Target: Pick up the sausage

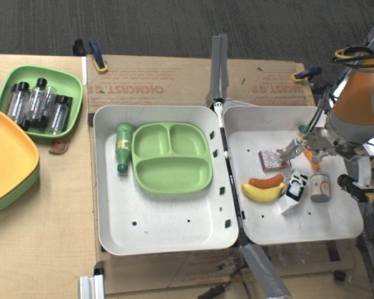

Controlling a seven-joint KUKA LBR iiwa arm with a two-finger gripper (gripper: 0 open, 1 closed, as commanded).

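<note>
Resting in the right bin [336, 229], the sausage [266, 182] has not yet been lifted; it lies flat on the bin floor, touching the upper edge of a banana [262, 193], near the bin's left wall. No part of the task's grasp is complete as far as this view shows.

The end effector [302, 143] hangs over the upper middle of the same bin, to the right of and above the sausage in the view, and apart from it. Whether it is open or closed cannot be told from this view; nothing is visibly held in it. The arm's orange band [355, 98] sits further up toward the right edge.

Neighbouring items in the right bin: a small pink packet [272, 160] just above the sausage, a black-and-white item [295, 187] just right of the banana, and a grey can [320, 187] beyond that. The left bin [168, 229] holds a green divided plate [171, 157] and a green bottle [123, 147]; neither concerns the task.

Remaining, by judgement: move the end effector over the sausage, descend, close on it without taking the banana, and lift. The contact between sausage and banana is the likely point of difficulty.
</note>
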